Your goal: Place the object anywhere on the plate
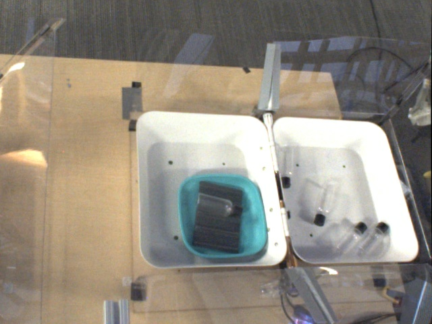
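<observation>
One teal plate [255,216] in left bin [152,181], one dark ribbed object [217,227] on it, gripper state unknown

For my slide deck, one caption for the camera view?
Dark ridged block lies on teal plate in left bin.

Dark ridged object [217,219] lies on teal plate [254,208], apparently flat.

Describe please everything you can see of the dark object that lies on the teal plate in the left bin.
The dark grey object is a roughly rectangular block with ribbed or stepped bands across its lower half. It looks like matte plastic or rubber. A small pale patch shows near its upper right corner. It lies flat, slightly tilted, inside the teal plate, filling most of its middle. The plate sits in the left bin, toward the near right corner. It touches just the plate.
</observation>
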`<action>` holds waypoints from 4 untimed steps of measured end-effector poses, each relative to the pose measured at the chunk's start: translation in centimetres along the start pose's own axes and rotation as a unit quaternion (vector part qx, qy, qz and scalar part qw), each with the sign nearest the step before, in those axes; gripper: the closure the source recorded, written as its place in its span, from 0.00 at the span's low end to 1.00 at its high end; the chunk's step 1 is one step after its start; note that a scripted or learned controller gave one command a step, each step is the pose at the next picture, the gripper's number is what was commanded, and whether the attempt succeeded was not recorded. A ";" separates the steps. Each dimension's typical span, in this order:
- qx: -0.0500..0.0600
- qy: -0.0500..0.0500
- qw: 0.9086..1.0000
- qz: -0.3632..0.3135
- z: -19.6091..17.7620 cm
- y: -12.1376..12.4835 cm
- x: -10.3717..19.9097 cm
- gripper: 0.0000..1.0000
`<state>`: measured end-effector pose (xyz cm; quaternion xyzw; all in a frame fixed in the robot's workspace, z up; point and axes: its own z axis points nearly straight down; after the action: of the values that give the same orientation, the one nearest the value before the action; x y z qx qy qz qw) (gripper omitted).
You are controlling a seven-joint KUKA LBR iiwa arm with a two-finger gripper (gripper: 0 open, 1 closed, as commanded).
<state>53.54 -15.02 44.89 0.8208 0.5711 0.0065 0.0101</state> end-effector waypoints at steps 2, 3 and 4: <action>0.010 0.002 0.993 -0.117 16.6 -3.0 11.3 1.00; 0.009 0.003 0.985 -0.170 20.1 -2.6 13.8 1.00; 0.010 0.004 0.977 -0.211 20.8 -11.1 15.0 1.00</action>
<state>48.77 2.71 23.84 0.6820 0.7314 0.0018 0.0011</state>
